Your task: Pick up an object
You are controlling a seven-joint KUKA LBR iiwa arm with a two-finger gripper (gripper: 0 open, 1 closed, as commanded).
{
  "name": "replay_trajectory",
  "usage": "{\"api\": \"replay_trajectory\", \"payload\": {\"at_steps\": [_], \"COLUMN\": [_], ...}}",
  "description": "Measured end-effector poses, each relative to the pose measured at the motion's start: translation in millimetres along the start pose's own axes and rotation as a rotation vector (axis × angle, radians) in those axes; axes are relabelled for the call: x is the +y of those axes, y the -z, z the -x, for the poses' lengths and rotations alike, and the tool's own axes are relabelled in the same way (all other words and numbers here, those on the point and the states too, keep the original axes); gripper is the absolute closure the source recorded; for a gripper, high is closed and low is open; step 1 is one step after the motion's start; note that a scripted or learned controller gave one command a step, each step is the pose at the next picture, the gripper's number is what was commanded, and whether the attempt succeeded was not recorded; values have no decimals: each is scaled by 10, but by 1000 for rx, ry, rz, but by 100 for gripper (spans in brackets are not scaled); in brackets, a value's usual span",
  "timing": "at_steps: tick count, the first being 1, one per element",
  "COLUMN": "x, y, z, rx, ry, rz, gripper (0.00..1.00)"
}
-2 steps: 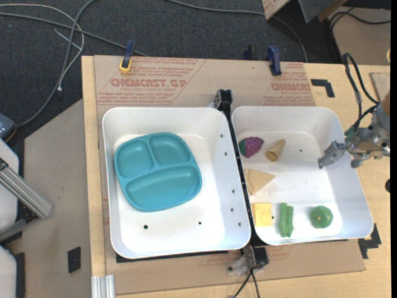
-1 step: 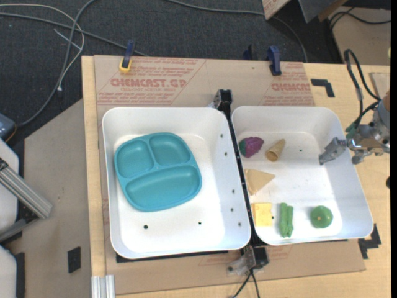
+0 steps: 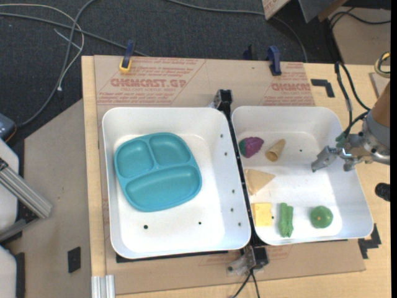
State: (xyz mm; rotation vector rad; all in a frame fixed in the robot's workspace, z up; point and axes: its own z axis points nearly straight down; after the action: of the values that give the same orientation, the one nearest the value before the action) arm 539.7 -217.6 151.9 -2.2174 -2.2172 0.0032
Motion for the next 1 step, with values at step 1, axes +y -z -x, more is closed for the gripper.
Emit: {"api": "replay_trajectory", "payload": {"at_steps": [1], "x": [-33], "y": [-588], "z": [23], "rx": [7], "ry": [3], "rz": [0], "gripper": [0]}}
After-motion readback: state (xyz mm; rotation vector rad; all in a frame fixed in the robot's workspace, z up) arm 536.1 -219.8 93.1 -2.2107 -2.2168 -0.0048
